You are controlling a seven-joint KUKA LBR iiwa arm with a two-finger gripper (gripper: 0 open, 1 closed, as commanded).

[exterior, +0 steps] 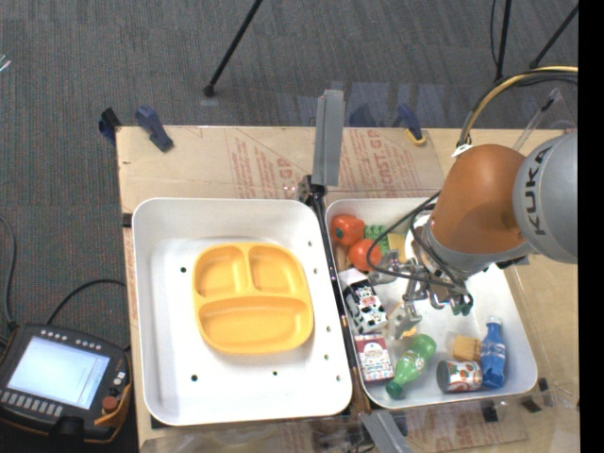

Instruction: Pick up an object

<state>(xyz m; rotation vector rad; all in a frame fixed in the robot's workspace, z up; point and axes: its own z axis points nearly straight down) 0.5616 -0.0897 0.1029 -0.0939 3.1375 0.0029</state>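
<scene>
From my screen I see the arm (500, 206) reaching in from the right, over the right bin (522, 333). The gripper (415, 311) hangs low above the middle of this bin, just above a green bottle (411, 364) that lies on its side. If the jaws are open or closed, I cannot tell; the metal parts hide them.

Beside the bottle, to the left, lies a small red carton (375, 359), and above it a black and white box (364, 307). Two red tomatoes (356, 242) sit near the bin's upper left corner. A red can (460, 376) and a blue bottle (492, 352) lie at the lower right. The left bin (160, 253) holds a yellow divided plate (252, 296).
</scene>
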